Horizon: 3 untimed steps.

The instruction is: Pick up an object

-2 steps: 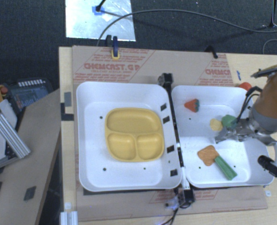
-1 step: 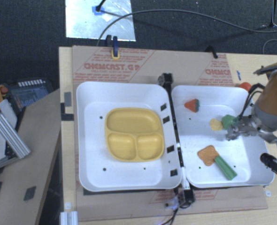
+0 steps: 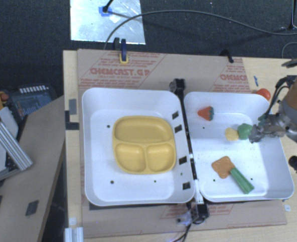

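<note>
- Two shallow white bins sit side by side on the worktop: the left bin [image 3: 95,150] and the right bin [image 3: 274,180], meeting along a black central divider.
- One yellow sectioned tray [image 3: 142,144] lies in the middle of the left bin, with one large compartment toward the far edge and two smaller ones toward the near edge.
- One red and green strawberry-like toy [image 3: 206,113] rests near the far-left corner of the right bin.
- One small pale yellow piece [image 3: 231,134] lies near the middle of the right bin, touching or just beside a green round piece [image 3: 244,130].
- One orange flat piece [image 3: 222,166] lies toward the near edge of the right bin, with a green stick-shaped piece [image 3: 242,180] touching its right side.
- One grey arm [image 3: 295,107] enters over the right edge of the right bin; its gripper [image 3: 256,133] sits low, just beside the green round piece.
- Whether the jaws are apart or together cannot be told; no object is clearly seen between them.
</note>
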Each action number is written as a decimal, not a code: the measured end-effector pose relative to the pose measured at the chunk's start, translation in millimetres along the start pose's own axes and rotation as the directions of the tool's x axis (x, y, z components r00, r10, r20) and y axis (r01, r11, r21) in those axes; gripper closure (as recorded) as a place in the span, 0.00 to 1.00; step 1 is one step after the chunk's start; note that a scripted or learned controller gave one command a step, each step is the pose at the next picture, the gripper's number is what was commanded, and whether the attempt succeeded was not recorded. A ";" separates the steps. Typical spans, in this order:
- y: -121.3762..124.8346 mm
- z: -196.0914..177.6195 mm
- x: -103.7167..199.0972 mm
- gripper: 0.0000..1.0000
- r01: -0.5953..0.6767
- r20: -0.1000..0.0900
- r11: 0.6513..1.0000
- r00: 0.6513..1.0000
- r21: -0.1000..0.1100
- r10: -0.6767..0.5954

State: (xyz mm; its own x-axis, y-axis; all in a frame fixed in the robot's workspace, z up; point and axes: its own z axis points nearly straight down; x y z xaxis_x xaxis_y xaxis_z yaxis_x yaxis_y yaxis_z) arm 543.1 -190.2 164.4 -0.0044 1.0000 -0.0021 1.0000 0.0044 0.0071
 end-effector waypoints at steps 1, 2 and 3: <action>-3.7 -62.7 1.4 1.00 0.000 0.001 1.000 1.000 -0.001 0.000; -2.3 -91.8 1.1 1.00 0.000 -0.001 1.000 1.000 0.003 0.000; -13.1 -85.4 47.2 1.00 0.002 -0.002 1.000 1.000 0.006 -0.002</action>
State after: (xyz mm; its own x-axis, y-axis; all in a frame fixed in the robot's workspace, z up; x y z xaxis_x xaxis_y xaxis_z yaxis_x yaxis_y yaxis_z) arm 529.2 -142.8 249.5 -0.0069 1.0000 0.0001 1.0000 0.0069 0.0009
